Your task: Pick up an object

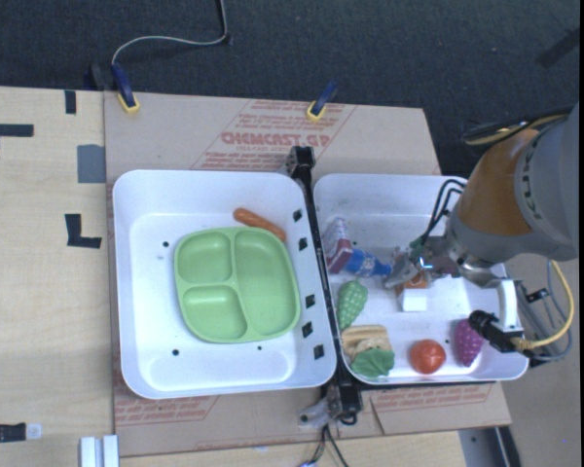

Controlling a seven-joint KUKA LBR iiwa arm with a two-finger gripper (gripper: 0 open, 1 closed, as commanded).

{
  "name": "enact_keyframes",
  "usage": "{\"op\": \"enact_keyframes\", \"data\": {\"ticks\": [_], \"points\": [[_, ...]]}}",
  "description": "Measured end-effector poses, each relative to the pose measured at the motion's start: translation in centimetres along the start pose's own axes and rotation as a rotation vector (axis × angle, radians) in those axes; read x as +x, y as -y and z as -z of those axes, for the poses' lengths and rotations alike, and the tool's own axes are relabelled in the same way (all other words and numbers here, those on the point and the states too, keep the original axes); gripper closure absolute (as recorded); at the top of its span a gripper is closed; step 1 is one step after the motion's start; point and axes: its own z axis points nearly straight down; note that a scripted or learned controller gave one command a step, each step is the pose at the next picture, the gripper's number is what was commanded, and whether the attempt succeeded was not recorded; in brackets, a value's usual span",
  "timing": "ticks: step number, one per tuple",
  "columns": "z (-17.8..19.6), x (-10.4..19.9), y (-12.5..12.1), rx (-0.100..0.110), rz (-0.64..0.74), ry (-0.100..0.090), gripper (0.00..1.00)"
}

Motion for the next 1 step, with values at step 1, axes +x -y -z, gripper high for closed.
{"op": "enact_keyframes", "data": {"ticks": [1], "points": [[8.97, 0.99, 2.86, 0.003, 0.001, -0.002, 1.0]]}}
